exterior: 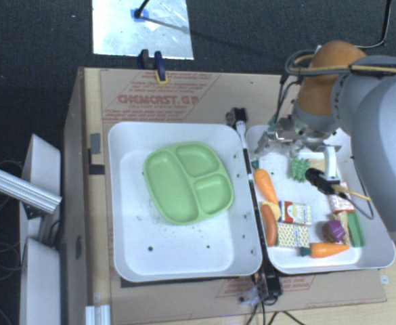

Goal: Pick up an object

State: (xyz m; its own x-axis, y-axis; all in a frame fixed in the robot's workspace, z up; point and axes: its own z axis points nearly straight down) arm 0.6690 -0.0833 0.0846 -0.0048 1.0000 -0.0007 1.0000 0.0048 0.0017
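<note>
— What sort of place is this?
— A robotics lab: two white bins (184, 266) on a cardboard-covered bench (164, 93), the grey arm (380, 114) reaching in, loose cables (387, 12), dark carpet (28, 46) around.

1. "CHEMCAST GP" stands in red letters on the brown protective sheet (158, 100) above the left bin, upper centre of the frame.
2. Print on the small cartons (294, 213) in the right bin is too small to read.

Pale green divided plate (187, 183), white bins (137, 249), orange carrots (265, 185), purple onion (334, 231), green broccoli (299, 168)
</note>
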